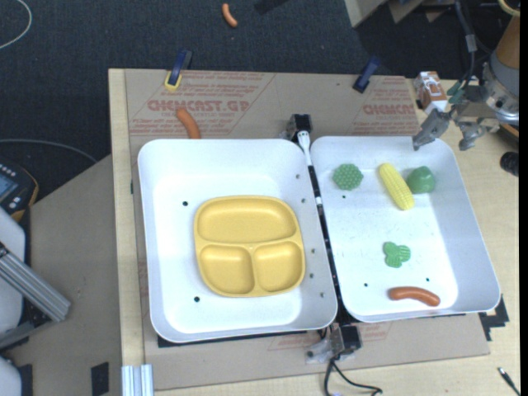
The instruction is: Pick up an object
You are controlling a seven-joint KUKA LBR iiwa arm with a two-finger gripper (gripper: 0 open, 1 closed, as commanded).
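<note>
Gripper [448,132] is hovering over the far right corner of the right bin [474,221], jaws spread wide, nothing between them. Nearest candidates: green pepper-like piece [421,180] sitting just below the jaws, corn cob [395,186] below and slightly left, touching or nearly touching the green piece. The cob's long axis is running diagonally, far-left to near-right, so I'd expect the jaws to need closing across that line.
</note>
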